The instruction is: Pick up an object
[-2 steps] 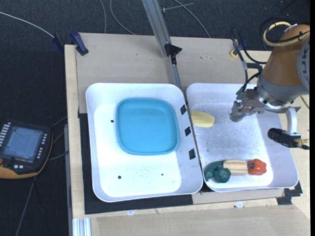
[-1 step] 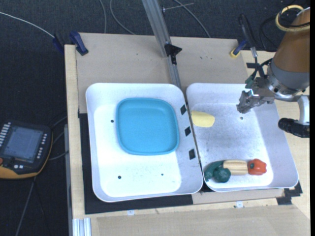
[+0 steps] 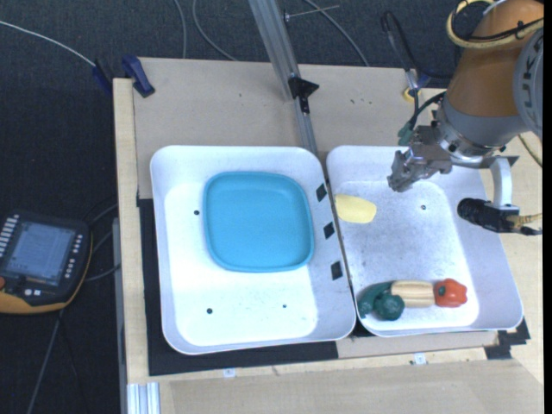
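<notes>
Yellow obj [image 3: 355, 209] in rt bin [image 3: 483, 257], hand [image 3: 402, 178] above.

— What is sitting around the bench?
— A handheld control pendant [image 3: 39, 259] is lying on the dark floor at the left, its screen facing up. Cables [image 3: 181, 11] are looping across the floor behind the bench.
— And on the bench itself?
— A blue clamp [image 3: 136, 74] is gripping its far left corner, and a metal pole [image 3: 278, 46] is leaning up from the far edge between the bins.
</notes>
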{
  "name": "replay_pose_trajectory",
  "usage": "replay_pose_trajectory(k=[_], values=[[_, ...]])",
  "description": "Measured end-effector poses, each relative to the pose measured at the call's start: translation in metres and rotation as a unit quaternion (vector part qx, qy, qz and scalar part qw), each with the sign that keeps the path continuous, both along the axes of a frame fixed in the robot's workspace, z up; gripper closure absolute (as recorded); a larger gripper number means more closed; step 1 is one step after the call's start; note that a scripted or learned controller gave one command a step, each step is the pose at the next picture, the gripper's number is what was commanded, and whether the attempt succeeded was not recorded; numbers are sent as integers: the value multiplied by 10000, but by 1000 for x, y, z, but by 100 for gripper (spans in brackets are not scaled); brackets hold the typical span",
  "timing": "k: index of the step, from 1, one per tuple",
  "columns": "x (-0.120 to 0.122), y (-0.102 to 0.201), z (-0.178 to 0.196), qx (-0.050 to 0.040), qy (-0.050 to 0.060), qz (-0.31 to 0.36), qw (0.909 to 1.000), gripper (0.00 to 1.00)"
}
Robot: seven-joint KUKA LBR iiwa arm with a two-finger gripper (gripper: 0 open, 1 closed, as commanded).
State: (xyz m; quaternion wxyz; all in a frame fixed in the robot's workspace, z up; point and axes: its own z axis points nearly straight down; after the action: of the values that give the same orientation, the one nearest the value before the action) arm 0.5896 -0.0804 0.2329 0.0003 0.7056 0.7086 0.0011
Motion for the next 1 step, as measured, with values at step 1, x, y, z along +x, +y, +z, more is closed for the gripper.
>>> replay_pose_trajectory(k=[1], values=[[6,53,-10,1,11,-1,10000,100]])
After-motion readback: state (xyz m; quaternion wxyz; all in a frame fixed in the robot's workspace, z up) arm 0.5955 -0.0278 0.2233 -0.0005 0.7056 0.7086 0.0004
